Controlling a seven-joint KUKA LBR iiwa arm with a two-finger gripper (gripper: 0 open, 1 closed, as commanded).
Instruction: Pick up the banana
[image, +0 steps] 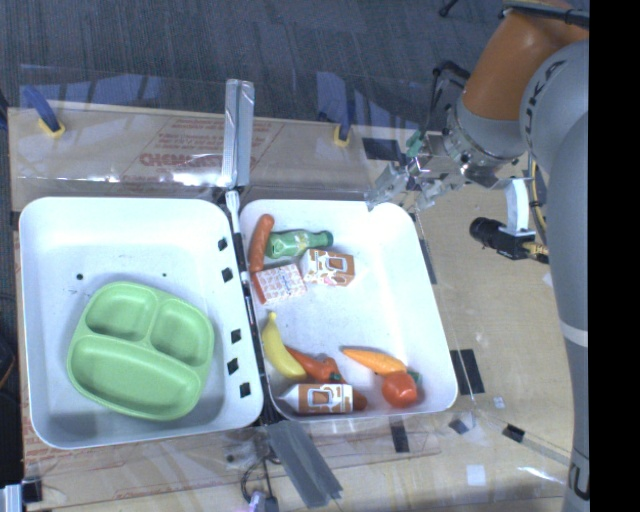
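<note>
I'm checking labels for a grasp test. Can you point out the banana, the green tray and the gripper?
banana (277, 349), camera view, middle of its yellow body.
green tray (141, 349), camera view, ridge between its compartments.
gripper (397, 185), camera view, midway between its fingertips.

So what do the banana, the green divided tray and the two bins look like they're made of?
The banana looks like moulded plastic: even yellow, faint sheen, likely a toy. The green divided tray seems matte plastic, with soft rounded compartment edges and no glare. The left bin and right bin look like smooth white plastic, slightly glossy, with rounded corners. None of this is certain from look alone.
</note>
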